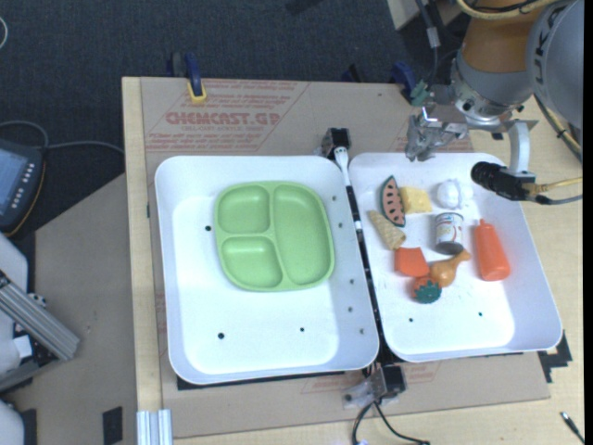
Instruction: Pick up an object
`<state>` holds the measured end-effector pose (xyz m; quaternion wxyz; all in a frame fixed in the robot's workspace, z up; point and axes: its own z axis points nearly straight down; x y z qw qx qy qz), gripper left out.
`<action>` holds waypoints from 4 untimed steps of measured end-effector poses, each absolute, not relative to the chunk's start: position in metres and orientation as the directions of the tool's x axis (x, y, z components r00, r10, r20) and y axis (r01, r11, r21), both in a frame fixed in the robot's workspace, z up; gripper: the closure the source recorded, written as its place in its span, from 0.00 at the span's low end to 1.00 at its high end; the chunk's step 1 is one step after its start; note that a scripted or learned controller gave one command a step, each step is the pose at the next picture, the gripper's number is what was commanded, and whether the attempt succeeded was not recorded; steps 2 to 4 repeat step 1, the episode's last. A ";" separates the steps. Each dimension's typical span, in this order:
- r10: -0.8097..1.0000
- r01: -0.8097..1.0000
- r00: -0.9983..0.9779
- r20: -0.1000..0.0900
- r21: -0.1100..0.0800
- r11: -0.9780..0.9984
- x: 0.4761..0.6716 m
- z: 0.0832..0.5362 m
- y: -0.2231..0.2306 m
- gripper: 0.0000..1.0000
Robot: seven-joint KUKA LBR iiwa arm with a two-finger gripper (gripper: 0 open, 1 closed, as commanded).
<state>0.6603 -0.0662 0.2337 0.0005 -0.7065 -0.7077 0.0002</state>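
Observation:
The right bin (519, 318) holds several small toy foods: a watermelon slice (393, 200), a yellow block (418, 198), a white round piece (448, 193), a small tin can (448, 232), an orange bottle (491, 251), a tan cone (387, 231), an orange-red block (411, 261), a tan gourd (448, 269) and a green ball (427, 292). My gripper (422, 146) hangs over the back-left rim of the right bin, behind the watermelon slice and apart from every object. Nothing is in its grasp.
In the left bin (185, 304) lies a green divided plate (275, 235). A black clamp (337, 143) sits at the back where the two bins meet. A black cylinder (500, 179) on the arm juts over the right bin's back edge.

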 end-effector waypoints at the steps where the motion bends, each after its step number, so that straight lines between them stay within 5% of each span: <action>1: 1.000 1.000 0.001 0.000 -0.004 -0.001 0.657 0.217 -0.077 1.00; 4: 1.000 1.000 0.001 0.000 -0.004 -0.001 0.657 0.217 -0.077 1.00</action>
